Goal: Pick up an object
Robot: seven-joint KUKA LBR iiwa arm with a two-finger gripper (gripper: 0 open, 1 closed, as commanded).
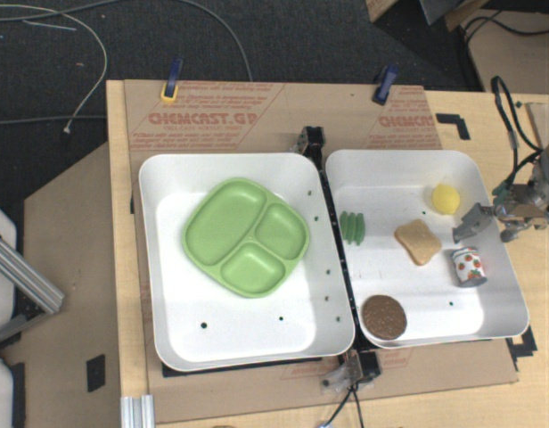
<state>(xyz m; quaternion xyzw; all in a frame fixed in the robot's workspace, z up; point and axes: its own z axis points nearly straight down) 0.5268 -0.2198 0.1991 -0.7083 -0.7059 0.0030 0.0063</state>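
The right bin (pixel 381 172) holds several small objects. A yellow ball (pixel 446 199) lies at its far right, a tan bread-shaped piece (pixel 418 241) in the middle, and a green ribbed piece (pixel 352 227) by the left wall. A brown round disc (pixel 383 316) sits at the front, and a small white cup with red spots (pixel 469 267) is near the right wall. My gripper (pixel 489 228) hovers over the bin's right edge, just above the cup and right of the bread piece. It is open, with nothing between its fingers (pixel 471 223).
In the left bin (pixel 167 310), a green divided plate (pixel 246 236) lies near the middle. Both bins rest on a cardboard sheet (pixel 221 114) held by blue clamps. Cables hang at the far right by the arm.
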